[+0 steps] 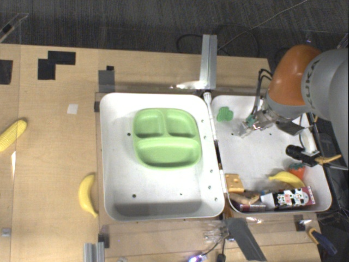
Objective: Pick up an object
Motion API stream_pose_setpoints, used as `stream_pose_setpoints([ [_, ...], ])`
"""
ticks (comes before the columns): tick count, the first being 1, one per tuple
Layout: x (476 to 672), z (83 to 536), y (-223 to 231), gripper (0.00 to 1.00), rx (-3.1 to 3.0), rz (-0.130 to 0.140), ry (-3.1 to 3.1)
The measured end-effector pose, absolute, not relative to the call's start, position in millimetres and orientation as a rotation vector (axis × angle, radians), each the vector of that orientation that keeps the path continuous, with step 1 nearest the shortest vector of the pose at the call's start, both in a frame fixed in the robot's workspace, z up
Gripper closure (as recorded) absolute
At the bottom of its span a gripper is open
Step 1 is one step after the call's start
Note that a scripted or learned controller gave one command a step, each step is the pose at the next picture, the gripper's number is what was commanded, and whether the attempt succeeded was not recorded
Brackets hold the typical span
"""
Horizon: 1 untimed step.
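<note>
Hand low in right bin, near small green piece, fingers too small to tell apart or together; risk of closing on nothing, because banana and box well apart.

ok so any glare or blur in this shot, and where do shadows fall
Camera view: glare on the metal post behind the bins; soft shadow along the near inner wall of the left bin; the gripper looks small and slightly blurred; the green tray is evenly lit.
</note>
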State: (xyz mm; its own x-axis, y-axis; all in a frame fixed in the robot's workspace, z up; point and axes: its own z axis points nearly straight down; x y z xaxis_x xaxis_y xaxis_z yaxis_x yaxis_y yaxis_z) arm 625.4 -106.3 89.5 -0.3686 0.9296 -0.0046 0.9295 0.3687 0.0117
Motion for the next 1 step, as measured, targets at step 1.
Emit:
stream_pose_setpoints([
  [1, 655.9, 185.2, -62.5, 1.0, 1.996, 0.003, 2.423],
])
